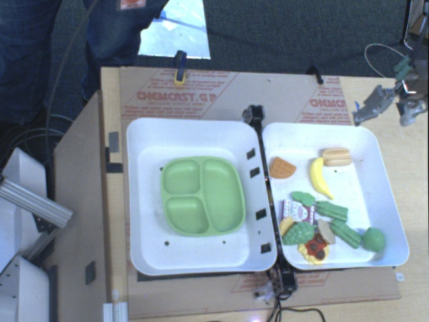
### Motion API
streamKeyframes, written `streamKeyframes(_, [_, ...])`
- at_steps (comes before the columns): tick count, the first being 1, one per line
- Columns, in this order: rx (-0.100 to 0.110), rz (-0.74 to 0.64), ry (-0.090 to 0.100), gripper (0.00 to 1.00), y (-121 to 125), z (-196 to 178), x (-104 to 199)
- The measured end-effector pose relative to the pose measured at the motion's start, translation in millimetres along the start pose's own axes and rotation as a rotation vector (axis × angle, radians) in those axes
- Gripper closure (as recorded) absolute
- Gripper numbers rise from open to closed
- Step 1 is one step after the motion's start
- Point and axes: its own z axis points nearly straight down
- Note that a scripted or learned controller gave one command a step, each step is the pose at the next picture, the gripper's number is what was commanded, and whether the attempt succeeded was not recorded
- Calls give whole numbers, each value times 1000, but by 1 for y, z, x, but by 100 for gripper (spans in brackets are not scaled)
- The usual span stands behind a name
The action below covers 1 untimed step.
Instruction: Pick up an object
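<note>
The candidate objects are found in the right bin (385, 180): a banana (320, 178) near the middle, a hot-dog bun (336, 156) just beyond it, an orange wedge (282, 168) toward the divider, and a crowded heap of green vegetables (333, 220) and a small packet (299, 212) at the near end, with a green ball (374, 239) in the near right corner. None of them is lifted. The left bin (144, 180) is occupied by a green divided plate (202, 196). The pincer (382, 106) is seen above the far right corner of the right bin, over the desk (221, 89), well apart from every object; whether it is wide or narrow cannot be told. The approach step is judged to be in hand. A descent over a free-standing item, such as the banana, is called for next.
</note>
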Motion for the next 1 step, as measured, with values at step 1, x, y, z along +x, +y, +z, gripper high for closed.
streamKeyframes(1, [7,-7,6,0,-6,-79,93])
